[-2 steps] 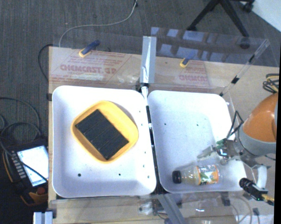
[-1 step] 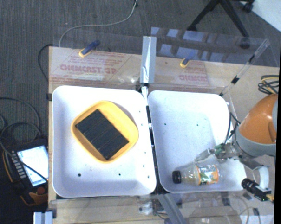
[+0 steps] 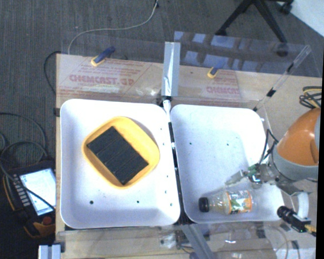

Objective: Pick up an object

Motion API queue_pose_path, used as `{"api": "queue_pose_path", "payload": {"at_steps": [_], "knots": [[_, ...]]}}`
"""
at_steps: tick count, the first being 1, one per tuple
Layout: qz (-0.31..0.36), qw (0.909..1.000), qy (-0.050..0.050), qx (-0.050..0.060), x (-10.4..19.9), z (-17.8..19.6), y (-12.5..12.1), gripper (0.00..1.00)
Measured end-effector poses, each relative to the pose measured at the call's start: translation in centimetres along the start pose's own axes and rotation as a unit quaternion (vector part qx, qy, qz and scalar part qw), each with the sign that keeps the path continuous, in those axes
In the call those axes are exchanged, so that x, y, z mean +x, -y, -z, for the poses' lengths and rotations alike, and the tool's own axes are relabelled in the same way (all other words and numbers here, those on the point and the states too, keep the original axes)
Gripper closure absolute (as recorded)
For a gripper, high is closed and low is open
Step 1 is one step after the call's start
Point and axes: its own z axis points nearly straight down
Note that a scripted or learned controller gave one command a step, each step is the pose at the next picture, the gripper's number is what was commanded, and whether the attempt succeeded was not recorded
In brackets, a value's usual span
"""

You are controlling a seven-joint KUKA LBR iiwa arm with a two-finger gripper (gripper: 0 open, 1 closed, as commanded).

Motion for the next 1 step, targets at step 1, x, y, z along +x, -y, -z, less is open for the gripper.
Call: {"api": "queue_pose_path", "payload": {"at_steps": [1], "knots": [[0.0,1.0,0.001,-0.001,-0.03,0.93,-0.08,1.0]]}}
